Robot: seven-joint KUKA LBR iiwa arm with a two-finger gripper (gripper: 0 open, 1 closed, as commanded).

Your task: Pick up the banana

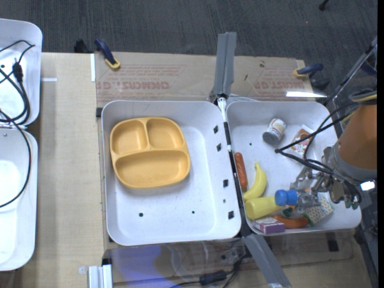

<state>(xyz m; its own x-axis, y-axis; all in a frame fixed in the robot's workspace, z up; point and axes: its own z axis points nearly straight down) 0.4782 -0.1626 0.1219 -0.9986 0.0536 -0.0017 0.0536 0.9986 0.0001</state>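
dark carpet floor, cardboard-topped bench

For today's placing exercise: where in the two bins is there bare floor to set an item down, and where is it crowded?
Free: the left bin in front of and right of the yellow tray; the right bin back-left of the can. Crowded: the right bin's front, around the banana, mustard bottle and gripper.

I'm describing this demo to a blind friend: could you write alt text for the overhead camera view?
A yellow banana lies in the right-hand white bin among a hot dog, a yellow bottle and a small can, with the robot's gripper low over the clutter to its right. The left bin holds an orange divided plate.
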